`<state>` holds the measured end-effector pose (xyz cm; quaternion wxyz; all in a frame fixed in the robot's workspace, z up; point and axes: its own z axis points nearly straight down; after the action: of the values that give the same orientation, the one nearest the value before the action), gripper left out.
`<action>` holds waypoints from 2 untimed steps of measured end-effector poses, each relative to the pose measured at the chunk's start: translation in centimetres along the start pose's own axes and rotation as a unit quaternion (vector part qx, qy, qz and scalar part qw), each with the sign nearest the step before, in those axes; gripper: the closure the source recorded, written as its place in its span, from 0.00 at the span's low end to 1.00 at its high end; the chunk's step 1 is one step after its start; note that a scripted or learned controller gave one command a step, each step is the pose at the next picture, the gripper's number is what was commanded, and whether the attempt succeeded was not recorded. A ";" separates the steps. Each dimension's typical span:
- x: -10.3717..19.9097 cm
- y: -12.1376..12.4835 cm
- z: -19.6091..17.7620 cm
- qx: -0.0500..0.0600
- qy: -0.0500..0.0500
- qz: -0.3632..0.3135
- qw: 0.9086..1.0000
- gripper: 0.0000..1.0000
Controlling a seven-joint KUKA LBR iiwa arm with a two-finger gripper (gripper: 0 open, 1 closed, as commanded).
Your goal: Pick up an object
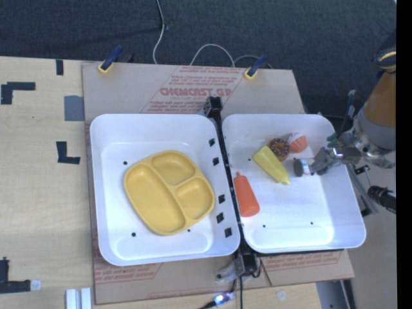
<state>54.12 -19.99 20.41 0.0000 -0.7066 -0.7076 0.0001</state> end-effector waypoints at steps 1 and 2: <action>6.4 1.2 -0.2 0.000 0.001 -0.003 1.000 1.00; 11.3 1.9 0.6 0.001 0.001 -0.002 1.000 1.00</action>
<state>55.97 -8.69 19.83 0.0011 -0.7050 -0.7092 0.0002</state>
